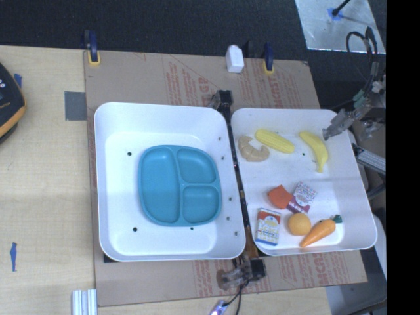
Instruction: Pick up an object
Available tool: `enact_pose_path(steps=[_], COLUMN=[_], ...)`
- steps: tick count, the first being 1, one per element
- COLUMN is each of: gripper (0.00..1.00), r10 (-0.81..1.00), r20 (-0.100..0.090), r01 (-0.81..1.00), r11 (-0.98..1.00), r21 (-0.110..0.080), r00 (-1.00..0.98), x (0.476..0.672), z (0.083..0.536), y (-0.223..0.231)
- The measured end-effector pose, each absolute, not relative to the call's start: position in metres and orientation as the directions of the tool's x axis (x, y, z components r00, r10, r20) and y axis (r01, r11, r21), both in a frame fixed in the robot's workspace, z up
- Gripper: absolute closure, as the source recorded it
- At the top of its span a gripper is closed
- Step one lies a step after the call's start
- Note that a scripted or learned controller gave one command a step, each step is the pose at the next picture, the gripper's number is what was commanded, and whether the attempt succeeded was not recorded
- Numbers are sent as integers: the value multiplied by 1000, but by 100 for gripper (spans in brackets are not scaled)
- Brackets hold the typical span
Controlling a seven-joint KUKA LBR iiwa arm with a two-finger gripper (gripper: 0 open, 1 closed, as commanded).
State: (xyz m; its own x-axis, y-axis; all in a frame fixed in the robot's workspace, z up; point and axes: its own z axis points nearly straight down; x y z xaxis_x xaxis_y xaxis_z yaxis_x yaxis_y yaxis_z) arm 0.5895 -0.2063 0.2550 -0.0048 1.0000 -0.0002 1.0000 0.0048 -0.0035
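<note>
The arm enters at the right edge of the frame, about a third of the way down, and most of it is cut off there; what shows is a tangle of grey parts and cables. The gripper point(333, 128) pokes out toward the left as a small grey tip, hanging over the upper right rim of the right bin point(365, 195). It is too small and blurred to tell how its fingers stand, and nothing can be seen between them.

Just left of that tip lies a banana point(315, 148), curving down the frame, near the tip but whether they touch cannot be made out. Left of the banana is a corn cob point(274, 140), and beside that, by the bin's left wall, a pale bagel-like piece point(253, 149) whose shape is hard to read.

Lower in the same bin sits a cluster: a red block point(280, 197), a small red-and-white packet point(303, 194) touching it on the right, a small carton point(268, 227) at lower left, an orange ball point(299, 224) beside the carton, and a carrot point(319, 231) lying tilted just right of the ball, its green top toward the bin's right wall.

The left bin point(115, 176) fills the middle of the frame and holds a blue divided plate point(179, 184) lying flat. A yellow-and-black object point(9, 104) at the left edge is cut off and cannot be identified.
</note>
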Motion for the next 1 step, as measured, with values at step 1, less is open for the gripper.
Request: enact_pose_path(steps=[1], gripper=[0], r10=[1000], r20=[1], r01=[1000], r11=[6], r21=[-6], r00=[-6], x=[603], z=[148], y=[-102])
